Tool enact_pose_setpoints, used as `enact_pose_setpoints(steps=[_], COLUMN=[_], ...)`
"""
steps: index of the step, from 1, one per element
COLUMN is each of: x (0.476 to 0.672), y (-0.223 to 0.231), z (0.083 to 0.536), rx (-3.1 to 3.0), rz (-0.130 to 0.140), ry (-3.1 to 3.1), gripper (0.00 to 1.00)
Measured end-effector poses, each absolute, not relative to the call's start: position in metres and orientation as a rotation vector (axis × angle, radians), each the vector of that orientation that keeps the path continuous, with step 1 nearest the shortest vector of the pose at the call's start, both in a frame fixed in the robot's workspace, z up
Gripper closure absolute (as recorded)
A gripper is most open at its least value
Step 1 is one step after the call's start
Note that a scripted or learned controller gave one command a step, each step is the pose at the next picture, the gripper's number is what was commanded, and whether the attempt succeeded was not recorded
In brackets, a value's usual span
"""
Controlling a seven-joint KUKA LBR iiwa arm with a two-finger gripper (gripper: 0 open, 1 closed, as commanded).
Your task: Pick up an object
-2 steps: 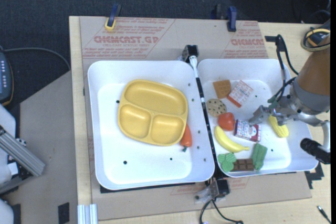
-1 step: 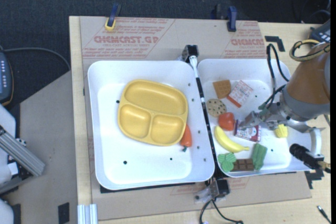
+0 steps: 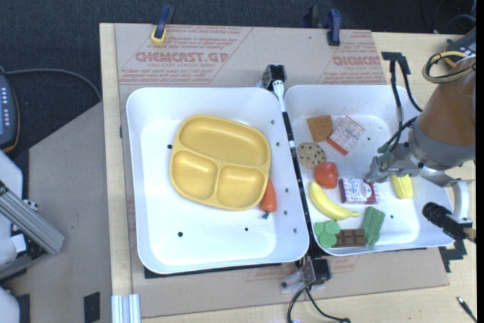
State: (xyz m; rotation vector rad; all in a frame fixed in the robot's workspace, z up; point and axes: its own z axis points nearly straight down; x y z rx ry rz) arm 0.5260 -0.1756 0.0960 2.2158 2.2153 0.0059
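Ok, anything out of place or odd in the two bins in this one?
One thing: an orange carrot lies in the left bin, tucked against the yellow divided plate, apart from the other food toys, which sit in the right bin. Nothing looks spilled or damaged. The gripper is low over the right bin.

My one camera sits fixed above the bench point(image 3: 189, 49), looking down at a slant, far enough to frame both bins; my arm point(image 3: 454, 117) enters at 3 o'clock.
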Motion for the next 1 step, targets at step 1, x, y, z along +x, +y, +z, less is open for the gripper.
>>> enact_pose_setpoints(steps=[1], x=[0.5308], y=[-0.1761], z=[0.1356], rx=[2.22], rz=[-0.002], ry=[2.223], gripper=[1.0])
